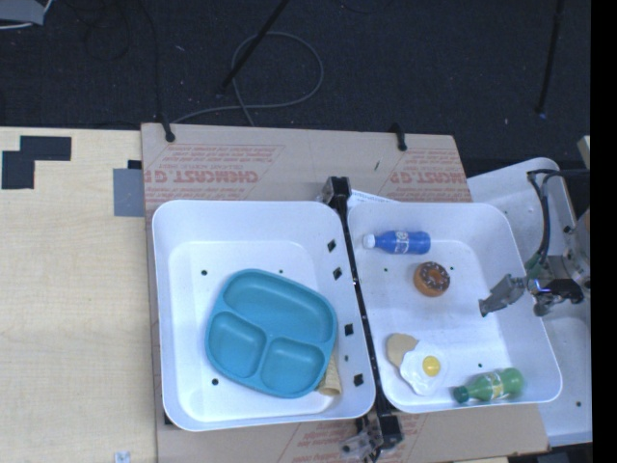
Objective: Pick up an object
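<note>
The right bin (pixel 482 222) holds a blue bottle (pixel 399 243) lying on its side at the back and a chocolate donut (pixel 432 279) just in front of it. Near the front lie a fried egg toy (pixel 422 368), a tan round piece (pixel 399 346) touching it, and a green bottle (pixel 492 386) on its side. My gripper (pixel 525 297) hangs over the bin's right edge, open, with nothing between its fingers. It is right of the donut and above the green bottle in the view.
The left bin (pixel 183 230) holds a blue divided plate (pixel 272 333), with a tan scrap (pixel 331 384) poking out from under its front right corner. A black divider (pixel 353 307) runs between the bins. Cardboard (pixel 289 167) lies under both.
</note>
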You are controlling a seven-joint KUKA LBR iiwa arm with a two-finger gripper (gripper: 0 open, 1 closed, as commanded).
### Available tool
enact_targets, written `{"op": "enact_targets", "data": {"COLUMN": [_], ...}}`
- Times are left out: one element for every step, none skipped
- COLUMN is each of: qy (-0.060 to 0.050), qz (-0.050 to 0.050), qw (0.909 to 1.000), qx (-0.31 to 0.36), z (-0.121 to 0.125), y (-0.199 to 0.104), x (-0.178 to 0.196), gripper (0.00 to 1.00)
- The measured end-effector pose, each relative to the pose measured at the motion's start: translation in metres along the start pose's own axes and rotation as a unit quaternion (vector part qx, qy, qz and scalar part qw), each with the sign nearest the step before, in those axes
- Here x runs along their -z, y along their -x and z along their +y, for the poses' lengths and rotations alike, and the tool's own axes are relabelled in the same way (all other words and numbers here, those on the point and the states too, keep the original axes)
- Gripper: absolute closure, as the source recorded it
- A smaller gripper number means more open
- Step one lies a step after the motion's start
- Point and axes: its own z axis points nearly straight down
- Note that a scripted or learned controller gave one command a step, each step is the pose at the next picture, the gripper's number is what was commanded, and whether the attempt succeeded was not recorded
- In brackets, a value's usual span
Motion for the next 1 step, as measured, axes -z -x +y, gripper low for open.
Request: {"op": "enact_targets", "data": {"qy": [0.005], "qz": [-0.001], "qw": [1.0000], "qx": [0.001], "z": [0.0021], "y": [0.0001], "x": [0.0051], "gripper": [0.00]}}
